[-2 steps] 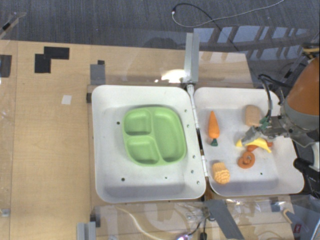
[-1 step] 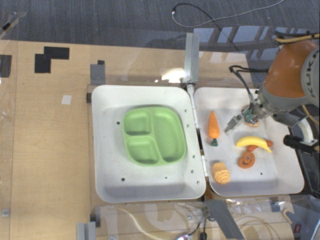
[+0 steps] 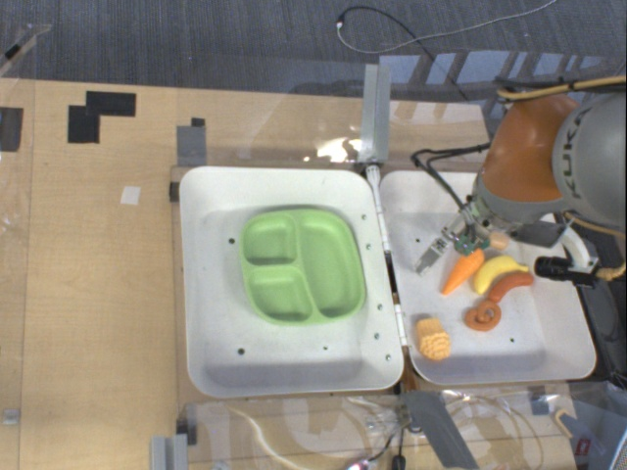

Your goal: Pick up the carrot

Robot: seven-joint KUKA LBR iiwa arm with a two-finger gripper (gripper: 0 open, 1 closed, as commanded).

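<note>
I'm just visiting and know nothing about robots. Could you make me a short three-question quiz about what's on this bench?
1. True or false: the carrot lies in the same bin as the green divided plate.
2. Which item lies nearest the bottom edge of the right bin? A) banana B) corn cob C) carrot
3. Fill in: the gripper hangs over the ___ bin.

Key
1. False: the carrot is in the right bin, the plate in the left bin.
2. B
3. right, close by the carrot's upper end.
</note>
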